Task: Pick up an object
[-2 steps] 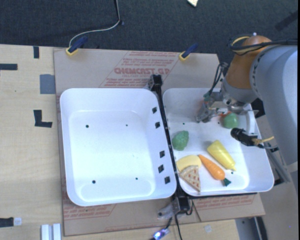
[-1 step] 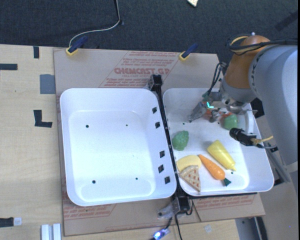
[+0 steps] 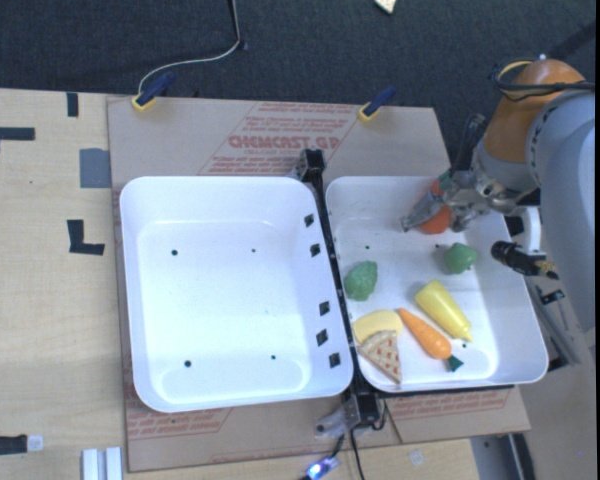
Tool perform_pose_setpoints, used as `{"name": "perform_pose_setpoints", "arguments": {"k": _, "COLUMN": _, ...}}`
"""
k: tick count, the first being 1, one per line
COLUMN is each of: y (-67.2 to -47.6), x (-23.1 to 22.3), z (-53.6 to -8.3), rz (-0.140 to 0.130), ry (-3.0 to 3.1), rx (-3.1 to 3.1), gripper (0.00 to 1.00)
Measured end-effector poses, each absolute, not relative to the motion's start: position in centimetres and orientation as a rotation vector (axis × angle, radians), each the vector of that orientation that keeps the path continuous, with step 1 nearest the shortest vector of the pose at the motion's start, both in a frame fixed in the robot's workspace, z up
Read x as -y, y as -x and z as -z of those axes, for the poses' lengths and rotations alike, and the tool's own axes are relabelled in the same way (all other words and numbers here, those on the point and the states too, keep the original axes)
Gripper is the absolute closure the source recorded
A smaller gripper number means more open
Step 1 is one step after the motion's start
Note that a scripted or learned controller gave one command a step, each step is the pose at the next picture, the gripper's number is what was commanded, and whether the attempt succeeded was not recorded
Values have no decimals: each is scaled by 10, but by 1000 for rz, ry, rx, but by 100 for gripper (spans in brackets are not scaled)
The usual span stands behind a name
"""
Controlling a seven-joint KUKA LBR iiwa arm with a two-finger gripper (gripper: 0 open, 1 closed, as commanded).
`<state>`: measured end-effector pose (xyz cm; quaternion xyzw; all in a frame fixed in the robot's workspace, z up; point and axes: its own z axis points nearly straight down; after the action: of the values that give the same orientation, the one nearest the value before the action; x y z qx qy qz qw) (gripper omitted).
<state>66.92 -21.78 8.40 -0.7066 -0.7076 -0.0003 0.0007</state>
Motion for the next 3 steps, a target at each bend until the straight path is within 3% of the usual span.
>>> {"name": "perform_pose_setpoints", "arguments": {"k": 1, "y": -669, "x": 223, "z": -85, "rz": -2, "ry": 2220, "rx": 2224, "gripper": 0}}
{"name": "perform_pose_setpoints", "arguments": {"k": 2, "y": -668, "x": 172, "z": -84, "rz": -4, "ry": 2218, "rx": 2224, "gripper": 0}}
{"name": "perform_pose_setpoints", "arguments": {"k": 3, "y": -668, "x": 198, "z": -85, "rz": -1, "ry": 2222, "rx": 2222, "gripper": 0}}
